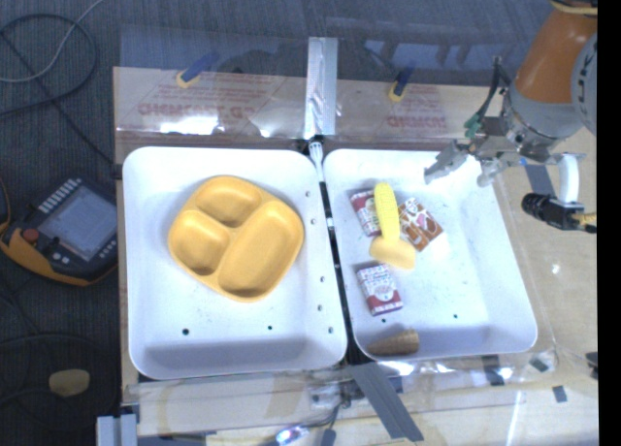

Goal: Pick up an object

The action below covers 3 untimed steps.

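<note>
The right bin (505, 270) holds a yellow corn cob (386, 209) lying lengthwise, with a pale yellow lump (393, 256) at its near end. Red and white packets lie around it: one on its left (363, 209), one on its right (421, 224), one nearer the front (380, 290). A brown cylinder (394, 341) rests against the bin's front wall. My gripper (464, 167) hangs over the bin's back right corner, above and to the right of the corn. It is open, and nothing is between its fingers.
The left bin (146, 318) carries a yellow three-compartment plate (235, 237). A metal divider (321, 95) runs between the bins at the back. A handheld control pendant (66, 231) and cables lie on the floor at the left.
</note>
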{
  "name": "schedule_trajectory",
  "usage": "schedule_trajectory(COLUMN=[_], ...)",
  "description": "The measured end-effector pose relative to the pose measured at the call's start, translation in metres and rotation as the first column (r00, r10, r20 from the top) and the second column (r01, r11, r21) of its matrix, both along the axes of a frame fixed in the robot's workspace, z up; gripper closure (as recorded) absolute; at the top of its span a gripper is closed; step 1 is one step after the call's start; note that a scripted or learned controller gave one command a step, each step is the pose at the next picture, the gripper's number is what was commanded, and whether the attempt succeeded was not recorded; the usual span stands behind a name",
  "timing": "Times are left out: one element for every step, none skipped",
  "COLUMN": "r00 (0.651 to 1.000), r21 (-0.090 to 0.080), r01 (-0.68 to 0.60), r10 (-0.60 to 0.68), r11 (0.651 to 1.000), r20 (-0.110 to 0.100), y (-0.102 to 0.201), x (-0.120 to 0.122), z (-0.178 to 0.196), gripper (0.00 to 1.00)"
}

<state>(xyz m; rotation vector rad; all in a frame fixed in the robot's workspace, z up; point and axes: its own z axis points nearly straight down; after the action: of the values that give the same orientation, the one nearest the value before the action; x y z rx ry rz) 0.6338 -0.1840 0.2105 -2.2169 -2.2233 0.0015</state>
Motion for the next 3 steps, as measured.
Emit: schedule_trajectory(r00=[0.999, 0.995, 0.999], r21=[0.0, -0.005, -0.006], r01=[-0.036, -0.101, -0.041], r10=[0.036, 0.101, 0.041], r11=[0.999, 0.995, 0.999], r20=[0.002, 0.012, 0.014], y=[-0.005, 0.075, 0.083], x=[0.001, 0.013, -0.028], z=[-0.11, -0.121, -0.12], gripper=[0.0, 0.0, 0.0])
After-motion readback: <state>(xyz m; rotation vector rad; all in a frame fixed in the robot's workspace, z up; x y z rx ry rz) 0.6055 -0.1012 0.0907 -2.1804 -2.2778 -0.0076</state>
